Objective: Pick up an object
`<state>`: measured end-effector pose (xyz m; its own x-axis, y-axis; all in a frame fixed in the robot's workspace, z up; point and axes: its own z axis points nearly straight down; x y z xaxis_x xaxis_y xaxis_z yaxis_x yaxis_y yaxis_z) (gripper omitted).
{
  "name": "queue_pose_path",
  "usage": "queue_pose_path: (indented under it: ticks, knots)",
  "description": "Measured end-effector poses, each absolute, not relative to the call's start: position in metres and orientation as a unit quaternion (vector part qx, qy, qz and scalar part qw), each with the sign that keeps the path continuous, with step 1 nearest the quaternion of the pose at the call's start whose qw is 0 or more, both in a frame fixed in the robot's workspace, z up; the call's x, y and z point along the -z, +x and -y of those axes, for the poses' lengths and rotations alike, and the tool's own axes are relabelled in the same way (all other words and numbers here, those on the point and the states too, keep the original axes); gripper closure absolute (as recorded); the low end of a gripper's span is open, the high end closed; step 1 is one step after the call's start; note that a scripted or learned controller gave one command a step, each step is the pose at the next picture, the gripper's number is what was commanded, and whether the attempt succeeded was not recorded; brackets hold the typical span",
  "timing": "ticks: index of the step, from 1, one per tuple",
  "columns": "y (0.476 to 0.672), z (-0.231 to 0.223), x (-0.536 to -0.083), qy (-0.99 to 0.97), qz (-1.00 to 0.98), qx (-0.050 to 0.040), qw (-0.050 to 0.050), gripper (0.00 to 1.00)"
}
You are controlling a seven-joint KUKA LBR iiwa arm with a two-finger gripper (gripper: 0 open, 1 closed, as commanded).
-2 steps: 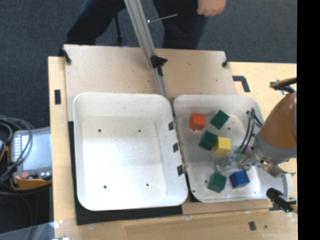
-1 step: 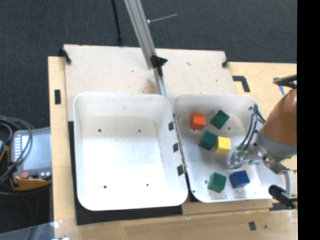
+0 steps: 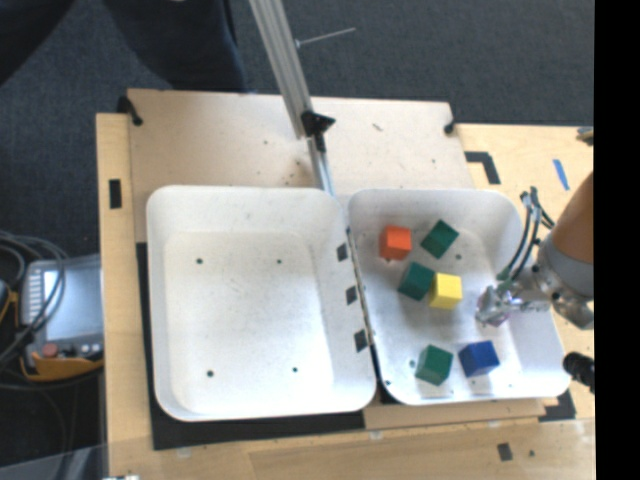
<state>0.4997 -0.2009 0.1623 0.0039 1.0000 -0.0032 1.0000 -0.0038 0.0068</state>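
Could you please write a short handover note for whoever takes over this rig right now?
Gripper: low over the right white bin, nothing seen between its fingers.
In that bin: orange block, three green blocks, yellow block, blue block.
Left white bin: no blocks.
Done: nothing lifted yet.
Left: grasp and lift one block; yellow and blue lie closest to the gripper.

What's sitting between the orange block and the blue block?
In the camera view, the yellow block lies between orange block and blue block, touching a green block.
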Motion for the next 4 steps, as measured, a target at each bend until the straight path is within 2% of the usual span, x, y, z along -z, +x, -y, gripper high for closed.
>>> queue_pose_path:
  ticks: [2,3,4]
  knots:
    - [0.508,0.213,-0.258,0.706,-0.709,-0.0011,0.004,1.0]
    - [0.511,0.165,-0.258,0.705,-0.709,-0.0006,0.001,1.0]
    - [0.524,0.123,-0.249,0.705,-0.709,0.0003,-0.001,1.0]
